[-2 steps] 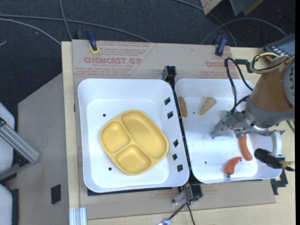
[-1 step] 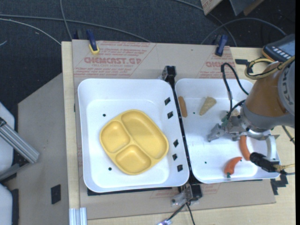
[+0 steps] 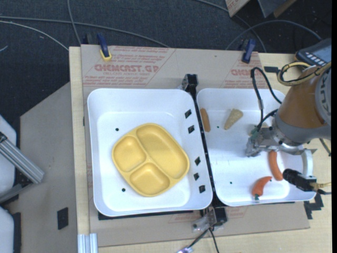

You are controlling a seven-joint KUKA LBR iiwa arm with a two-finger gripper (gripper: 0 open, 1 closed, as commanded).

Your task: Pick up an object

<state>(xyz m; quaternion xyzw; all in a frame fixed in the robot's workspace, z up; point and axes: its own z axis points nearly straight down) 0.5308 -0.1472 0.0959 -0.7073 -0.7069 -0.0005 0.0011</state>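
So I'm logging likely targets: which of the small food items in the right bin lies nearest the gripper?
The orange sausage, just beside the gripper. The carrot, cone and brown stick lie farther off.

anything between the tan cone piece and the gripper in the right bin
Nothing: the camera view shows bare white bin floor between the tan cone piece and the gripper.

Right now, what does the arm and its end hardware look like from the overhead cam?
The arm is grey with a broad orange-brown band above the wrist. A black cable loops along its side, and a yellowish cable coil sits near the top. At the wrist, grey metallic gripper hardware with small green parts. A white bracket with a black block hangs below.
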